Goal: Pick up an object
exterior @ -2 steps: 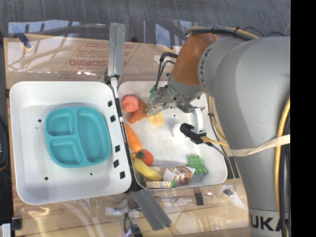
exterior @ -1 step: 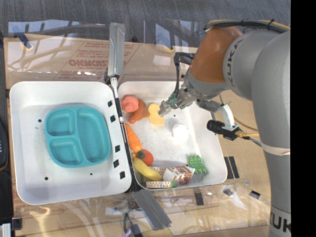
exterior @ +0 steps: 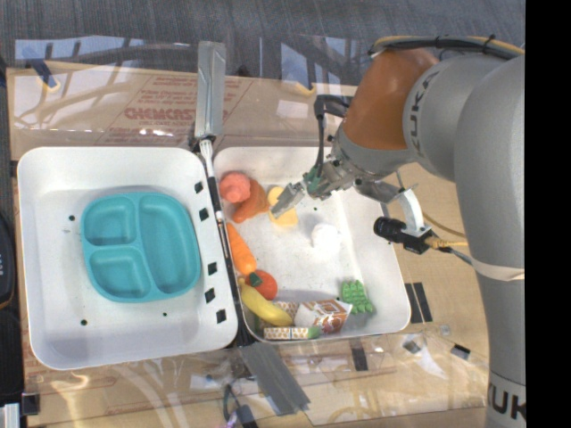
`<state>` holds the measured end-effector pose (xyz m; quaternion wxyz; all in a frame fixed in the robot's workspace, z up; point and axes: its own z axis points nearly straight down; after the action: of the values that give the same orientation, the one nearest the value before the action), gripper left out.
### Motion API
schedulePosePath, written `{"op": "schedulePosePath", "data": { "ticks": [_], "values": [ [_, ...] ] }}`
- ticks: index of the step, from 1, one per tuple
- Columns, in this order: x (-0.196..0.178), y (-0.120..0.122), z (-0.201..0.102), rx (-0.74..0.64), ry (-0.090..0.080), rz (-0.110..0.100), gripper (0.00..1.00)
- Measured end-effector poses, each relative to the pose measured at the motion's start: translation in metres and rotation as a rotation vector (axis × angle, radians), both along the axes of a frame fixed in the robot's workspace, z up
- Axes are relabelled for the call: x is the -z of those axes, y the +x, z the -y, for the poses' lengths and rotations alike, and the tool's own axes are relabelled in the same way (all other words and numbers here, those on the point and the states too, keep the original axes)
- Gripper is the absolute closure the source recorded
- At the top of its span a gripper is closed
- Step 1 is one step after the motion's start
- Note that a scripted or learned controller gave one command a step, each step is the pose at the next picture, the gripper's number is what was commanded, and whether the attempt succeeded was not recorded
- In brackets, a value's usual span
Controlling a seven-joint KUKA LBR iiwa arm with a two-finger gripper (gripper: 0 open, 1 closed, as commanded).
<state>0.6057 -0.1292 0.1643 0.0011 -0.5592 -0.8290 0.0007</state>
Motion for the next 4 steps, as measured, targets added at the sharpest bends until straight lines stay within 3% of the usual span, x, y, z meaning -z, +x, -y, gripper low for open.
{"op": "schedulePosePath", "data": {
  "ticks": [1, 2, 3, 4],
  "values": [
    [0.073, 0.028, 0.004, -0.003, -0.001, 0.001, 0.0],
    [0.062, 0.029, 0.003, -0.007, -0.001, 0.001, 1.0],
    [0.062, 0.029, 0.003, -0.007, -0.001, 0.001, 0.0],
    [0.072, 0.032, -0.014, 0.079, 0.001, -0.002, 0.0]
  ]
}}
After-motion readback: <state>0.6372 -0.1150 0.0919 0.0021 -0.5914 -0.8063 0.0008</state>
